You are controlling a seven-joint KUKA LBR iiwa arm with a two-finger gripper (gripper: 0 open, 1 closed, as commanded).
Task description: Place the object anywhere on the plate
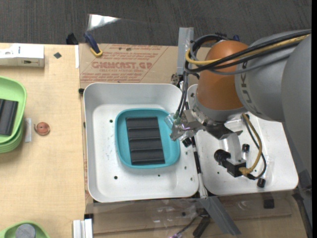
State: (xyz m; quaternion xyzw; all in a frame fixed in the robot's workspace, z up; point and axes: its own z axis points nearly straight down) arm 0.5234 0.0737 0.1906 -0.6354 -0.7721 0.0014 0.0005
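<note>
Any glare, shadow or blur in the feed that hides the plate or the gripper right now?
Camera view: lighting is even and the teal plate and the dark ridged object on it are sharp; mild sheen on the orange band and on the left bin; the gripper is small, shiny and cluttered at the plate's right rim, so its detail is hard to read.

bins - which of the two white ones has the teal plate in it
The left bin; the teal plate lies inside it, while the right bin sits beneath the arm.

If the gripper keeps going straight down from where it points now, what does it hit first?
Probably the right rim of the teal plate in the left bin, though the gripper sits near the bin wall and depth is unclear.
</note>
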